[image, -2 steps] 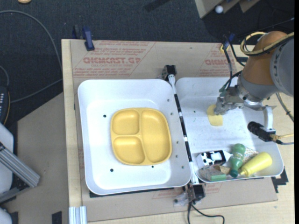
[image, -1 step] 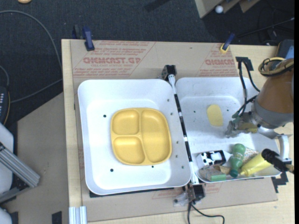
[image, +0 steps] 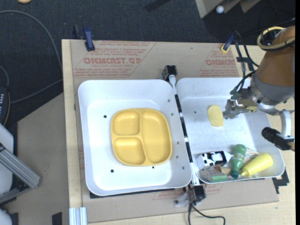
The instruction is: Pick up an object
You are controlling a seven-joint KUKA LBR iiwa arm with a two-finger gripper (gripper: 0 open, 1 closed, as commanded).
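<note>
Right bin (image: pixel 206 90) as landmark. A pale yellow object (image: pixel 215 116) lies near its centre. The gripper (image: pixel 232 108) hangs just beside that object, on its arm side; whether it is open or closed cannot be told. A yellow bottle (image: pixel 257 165), green item (image: pixel 238 155) and black-and-white item (image: pixel 213 158) cluster at the bin's near edge. A yellow divided plate (image: pixel 140 137) occupies the adjoining left bin (image: pixel 93 125).

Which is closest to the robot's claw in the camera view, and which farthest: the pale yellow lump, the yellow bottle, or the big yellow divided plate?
From the gripper, nearest first:
1. Pale yellow lump, just beside it on its left in the picture, in the right bin.
2. Yellow bottle, at the right bin's near corner.
3. Yellow divided plate, across in the left bin.
</note>
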